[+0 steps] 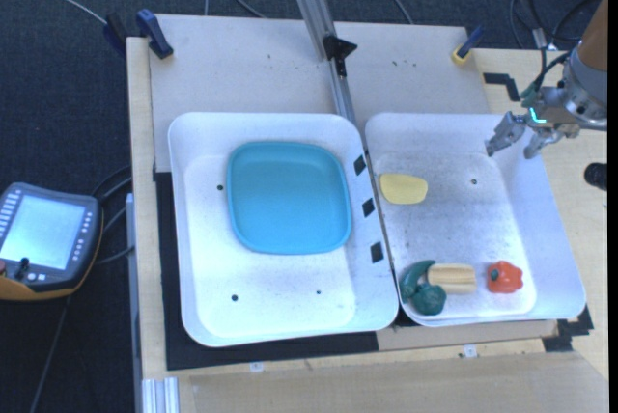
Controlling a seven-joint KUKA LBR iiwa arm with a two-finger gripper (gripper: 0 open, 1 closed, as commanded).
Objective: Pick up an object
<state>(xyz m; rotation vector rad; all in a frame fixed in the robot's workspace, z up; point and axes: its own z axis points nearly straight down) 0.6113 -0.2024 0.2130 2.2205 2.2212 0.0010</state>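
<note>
the things i can pick all lie in the right bin (555,237). a yellow piece (403,188) sits alone at about nine o'clock in that bin, just beside the wall between the bins. down at six o'clock there is a little row: a green pepper (423,287), then a tan block (451,278) touching it, then a red pepper (503,277) near the block but apart from it. the left bin (193,208) holds a blue plate (288,196).

my gripper (517,138) hangs over the right bin's one o'clock corner. my two fingers are spread a little, with nothing between them. i am well apart from every toy.

i think i am at the very start: i must choose a thing and go to it. the yellow piece looks best, since nothing crowds it. next i need to swing toward nine o'clock, get right above it, keep my fingers wide, and go down.
</note>
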